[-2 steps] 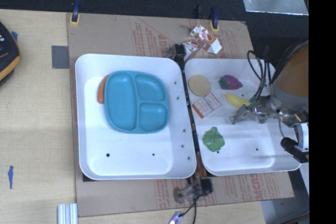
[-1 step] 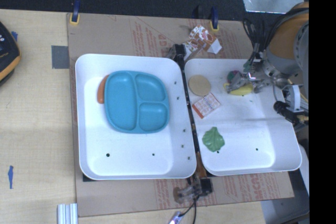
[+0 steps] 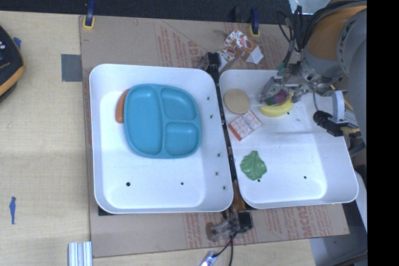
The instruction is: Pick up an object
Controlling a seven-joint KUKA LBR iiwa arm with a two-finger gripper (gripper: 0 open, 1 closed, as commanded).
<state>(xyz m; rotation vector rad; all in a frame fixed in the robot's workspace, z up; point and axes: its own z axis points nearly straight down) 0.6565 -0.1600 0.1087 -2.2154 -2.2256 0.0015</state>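
Camera view: a curved yellow banana (image 3: 277, 109) lies near the far edge of the right bin (image 3: 324, 187), a small purple object (image 3: 280, 97) touching its far side. The grey arm (image 3: 340, 34), orange-banded, reaches in from the right with its gripper (image 3: 278, 89) low over the purple object and banana; whether it is open or closed cannot be told. Near left sit a tan round disc (image 3: 237, 100), a red-and-white packet (image 3: 245, 125) and a green leaf (image 3: 253, 166); the left bin (image 3: 156, 193) holds a blue divided plate (image 3: 162, 120) covering an orange item (image 3: 119, 108).
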